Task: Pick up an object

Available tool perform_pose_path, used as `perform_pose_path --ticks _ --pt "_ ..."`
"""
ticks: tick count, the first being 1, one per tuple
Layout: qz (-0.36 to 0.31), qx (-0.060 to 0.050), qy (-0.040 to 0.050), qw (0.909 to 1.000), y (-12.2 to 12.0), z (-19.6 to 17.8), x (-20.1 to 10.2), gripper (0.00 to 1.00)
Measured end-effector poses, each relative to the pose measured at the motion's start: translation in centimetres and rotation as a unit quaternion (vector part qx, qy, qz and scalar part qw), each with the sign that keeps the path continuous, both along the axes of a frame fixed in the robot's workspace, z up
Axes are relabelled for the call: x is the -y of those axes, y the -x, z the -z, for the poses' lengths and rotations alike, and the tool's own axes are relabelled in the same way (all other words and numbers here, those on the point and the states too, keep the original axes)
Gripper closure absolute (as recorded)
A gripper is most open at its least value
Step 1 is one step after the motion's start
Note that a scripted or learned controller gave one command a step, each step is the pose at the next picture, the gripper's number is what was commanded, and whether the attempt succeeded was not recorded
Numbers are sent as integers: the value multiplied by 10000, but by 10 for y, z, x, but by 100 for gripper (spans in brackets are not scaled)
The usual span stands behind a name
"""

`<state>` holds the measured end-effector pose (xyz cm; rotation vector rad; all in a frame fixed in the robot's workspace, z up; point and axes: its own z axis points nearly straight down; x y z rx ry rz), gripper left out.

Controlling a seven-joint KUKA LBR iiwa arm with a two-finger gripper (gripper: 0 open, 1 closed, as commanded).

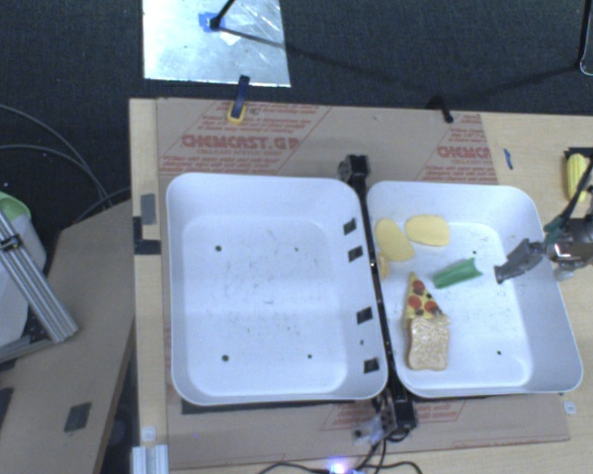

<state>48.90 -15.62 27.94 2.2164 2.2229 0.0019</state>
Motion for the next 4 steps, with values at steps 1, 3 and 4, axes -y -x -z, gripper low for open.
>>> perform_pose_path --ticks 1,3,4 --pt "4 -76 -27 10000 6 167 -14 0" --pt "6 4 -5 10000 -26 185 -71 100" --pt "-48 60 -14 10000 -81 89 -132 100"
